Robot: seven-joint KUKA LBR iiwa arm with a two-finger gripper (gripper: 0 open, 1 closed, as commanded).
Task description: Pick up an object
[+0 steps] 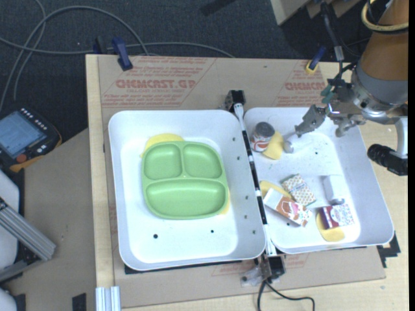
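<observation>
Grey end effector (322, 122) hangs over the right bin (371, 203), fingers spread and holding nothing. I judge I'm in the approach: small can (262, 135) and yellow piece (275, 147) lie near; next, descend squarely over one
</observation>
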